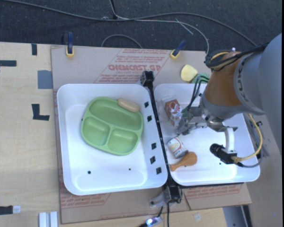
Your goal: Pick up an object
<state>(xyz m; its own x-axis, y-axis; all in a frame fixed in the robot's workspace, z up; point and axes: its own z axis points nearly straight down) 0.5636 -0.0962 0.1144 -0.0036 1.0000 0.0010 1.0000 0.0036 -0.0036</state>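
Hand (185, 125) beside brown, white-labelled packet (173, 110)

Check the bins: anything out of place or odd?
One thing: a yellow object sits on the cardboard outside the right bin, behind its rim. A tan bread roll rests on the green tray's edge, overhanging slightly. No spill or damage visible.
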